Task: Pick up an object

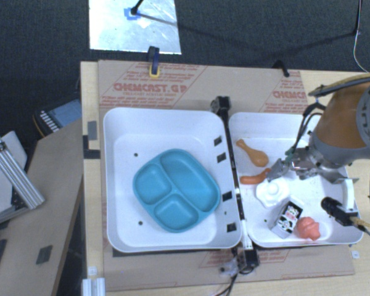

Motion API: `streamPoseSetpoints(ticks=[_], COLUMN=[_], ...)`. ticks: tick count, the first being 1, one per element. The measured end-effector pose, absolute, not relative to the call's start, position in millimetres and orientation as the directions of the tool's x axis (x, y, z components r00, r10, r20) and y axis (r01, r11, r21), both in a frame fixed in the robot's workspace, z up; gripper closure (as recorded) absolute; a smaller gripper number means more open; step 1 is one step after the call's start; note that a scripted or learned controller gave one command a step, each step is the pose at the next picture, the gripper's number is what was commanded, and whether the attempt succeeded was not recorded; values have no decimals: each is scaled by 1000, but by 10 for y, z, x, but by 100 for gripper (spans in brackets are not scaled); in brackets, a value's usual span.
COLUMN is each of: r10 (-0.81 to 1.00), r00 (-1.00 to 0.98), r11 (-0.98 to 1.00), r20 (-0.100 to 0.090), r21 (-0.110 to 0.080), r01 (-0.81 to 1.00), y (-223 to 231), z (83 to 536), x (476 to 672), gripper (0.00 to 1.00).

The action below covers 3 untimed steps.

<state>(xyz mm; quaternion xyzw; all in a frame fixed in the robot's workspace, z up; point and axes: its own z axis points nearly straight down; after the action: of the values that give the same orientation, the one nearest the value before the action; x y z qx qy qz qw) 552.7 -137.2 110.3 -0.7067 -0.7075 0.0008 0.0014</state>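
Down at the near edge of the right-hand shallow white bin, a pink rounded lump sits beside a small black-and-white patterned carton, the two just about touching. Next up, a white bottle-like object stands right behind the carton. Over on the left, the other white bin carries a blue three-compartment plastic tray, tilted on the diagonal. Back to the right: the two-finger gripper hovers low over an orange sausage-shaped piece, fingertips right at its end; they look narrow, though the blur leaves that uncertain, and nothing sits clearly between them. Beyond that lies an orange drumstick-shaped toy, apart from everything, with the grey arm and its orange band behind.
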Motion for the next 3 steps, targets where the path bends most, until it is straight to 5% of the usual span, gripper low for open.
streamPoseSetpoints(ticks=[1,2,3], r10=[1000,1000,1000], r00=[0,-1,-3], r11=[0,1,3], r20=[0,0,-1], r21=[2,10,5], r01=[1000,1000,1000], y=[-1370,-1368,-1347], z=[844,985,1420], x=[5539,5566,5560], gripper=[0,100,100])
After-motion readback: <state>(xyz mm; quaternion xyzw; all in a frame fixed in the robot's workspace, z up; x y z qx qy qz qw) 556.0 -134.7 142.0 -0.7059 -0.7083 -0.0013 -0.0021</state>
